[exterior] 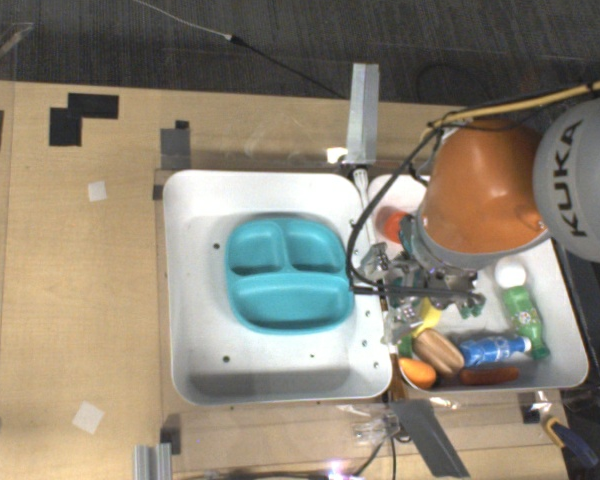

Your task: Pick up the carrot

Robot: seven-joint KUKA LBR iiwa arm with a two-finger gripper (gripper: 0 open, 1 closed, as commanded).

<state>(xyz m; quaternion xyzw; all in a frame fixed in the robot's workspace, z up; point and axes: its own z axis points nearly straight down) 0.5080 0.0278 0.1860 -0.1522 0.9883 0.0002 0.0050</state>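
Bins sit side by side on a tan wood bench (pixel 80 298). The left bin (pixel 195 368) has just a teal tray (pixel 285 273) in it, three sections, lying flat about in the middle.

The right bin (pixel 560 358) is the busy one. Along its near edge there's an orange piece in the corner by the divider, which I take to be the carrot (pixel 417 372), though it's small and partly tucked under other stuff, so I'm not certain. Touching it is a tan bread roll (pixel 438 349), then a blue bottle (pixel 494 349) lying on its side, with a dark red sausage (pixel 490 375) just in front of that. A green bottle (pixel 523 313) with a white cap lies further right. Something red (pixel 391 225) peeks out near the far side, half hidden by the arm (pixel 480 193).

The arm's orange band hangs over the right bin, and the gripper (pixel 420 293) is down low near the divider, just above the roll and carrot. Can't tell what it's doing, too much clutter there.

Bench has black marks (pixel 80 116) at the far left, dark floor beyond.
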